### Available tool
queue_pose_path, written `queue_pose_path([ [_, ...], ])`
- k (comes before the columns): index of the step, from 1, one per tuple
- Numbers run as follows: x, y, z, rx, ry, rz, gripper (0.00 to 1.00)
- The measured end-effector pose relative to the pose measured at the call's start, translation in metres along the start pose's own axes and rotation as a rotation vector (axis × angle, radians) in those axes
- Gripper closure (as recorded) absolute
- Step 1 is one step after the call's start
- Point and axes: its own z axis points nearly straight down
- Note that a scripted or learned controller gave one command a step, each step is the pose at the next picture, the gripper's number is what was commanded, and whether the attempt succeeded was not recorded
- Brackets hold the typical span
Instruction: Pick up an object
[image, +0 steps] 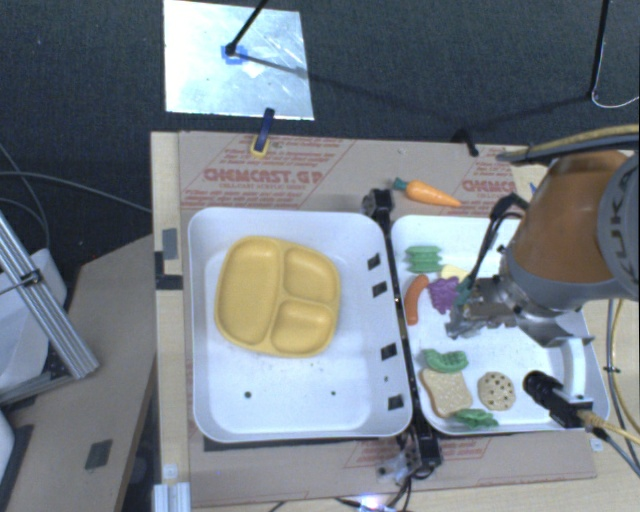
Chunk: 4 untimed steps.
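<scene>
My gripper (464, 318) is low over the middle of the right bin (520, 345), with the arm reaching in from the right. Just to its left lie purple grapes (441, 293) and an orange sausage (415, 297). A small yellow piece (455, 270) sits just above it, partly hidden by the wrist. A green ridged piece (423, 257) lies at the bin's back left. In front of the gripper are a green leafy piece (445, 358), a bread slice (445, 390), a round cookie (496, 390) and another green piece (476, 420).
The left bin (215, 400) holds a yellow divided plate (277, 295). A toy carrot (428, 192) lies on the cardboard behind the right bin. A black clip divider (395, 320) runs between the bins.
</scene>
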Motion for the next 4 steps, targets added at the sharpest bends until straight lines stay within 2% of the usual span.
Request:
queue_pose_path([
  [1,0.082,0.017,-0.058,-0.007,0.001,-0.002,1.0],
  [2,0.119,0.019,-0.083,-0.004,-0.001,0.002,1.0],
  [3,0.112,0.051,-0.241,-0.022,0.0,0.006,1.0],
  [4,0.089,0.032,-0.168,0.005,-0.004,0.012,1.0],
])
